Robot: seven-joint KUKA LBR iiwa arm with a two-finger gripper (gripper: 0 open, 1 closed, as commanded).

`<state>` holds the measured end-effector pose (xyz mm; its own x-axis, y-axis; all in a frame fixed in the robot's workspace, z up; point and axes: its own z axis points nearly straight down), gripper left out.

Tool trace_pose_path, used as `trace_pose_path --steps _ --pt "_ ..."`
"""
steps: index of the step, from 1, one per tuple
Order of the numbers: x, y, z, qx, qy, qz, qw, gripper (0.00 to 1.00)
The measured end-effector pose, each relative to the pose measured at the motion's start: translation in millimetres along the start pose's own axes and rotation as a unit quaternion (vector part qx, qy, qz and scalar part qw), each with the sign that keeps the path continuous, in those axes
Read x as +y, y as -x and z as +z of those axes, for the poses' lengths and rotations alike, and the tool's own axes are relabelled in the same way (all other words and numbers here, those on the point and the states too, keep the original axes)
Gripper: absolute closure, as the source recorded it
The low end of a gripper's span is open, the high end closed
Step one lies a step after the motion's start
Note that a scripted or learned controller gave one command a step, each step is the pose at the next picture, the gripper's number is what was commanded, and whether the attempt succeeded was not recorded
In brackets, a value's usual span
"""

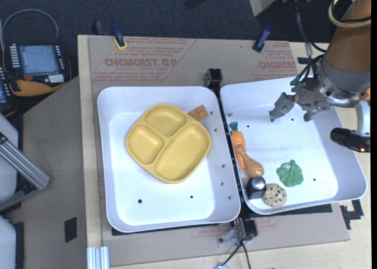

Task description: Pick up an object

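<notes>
- Your claw [299, 108] hangs over the right bin [321, 138], toward 1 o'clock of that bin, with its 2 fingers spread apart and nothing between them.
- Below it, that stretch of the bin floor is bare white; the objects sit well apart from the claw, down toward 7 o'clock.
- Look along the right bin's left wall: an orange carrot [238, 144] lies there, with a tan peg-shaped piece [252, 166] just below it.
- At the bin's 7 o'clock corner you have a small black and silver object [255, 186] touching a round speckled cookie [274, 194].
- A green leafy piece [290, 172] rests just to the right of those, near the bottom rim.
- In the left bin [118, 144] a yellow 3-compartment plate [169, 142] sits near the middle, and a small brown block [198, 112] touches its 1 o'clock edge.
- Both bins rest on a worktop [147, 62] covered in brown sheeting.
</notes>
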<state>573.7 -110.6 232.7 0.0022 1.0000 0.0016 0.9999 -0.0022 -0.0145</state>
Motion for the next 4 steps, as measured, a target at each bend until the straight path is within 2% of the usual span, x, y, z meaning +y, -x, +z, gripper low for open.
trace_pose_path --steps 1,2,4 --pt "2 0 -8 -0.001 0.007 -0.001 1.0000 0.00" --pt "2 -9 52 0.000 0.003 -0.001 1.0000 0.00" --pt "15 -7 146 -0.002 0.008 -0.001 1.0000 0.00"
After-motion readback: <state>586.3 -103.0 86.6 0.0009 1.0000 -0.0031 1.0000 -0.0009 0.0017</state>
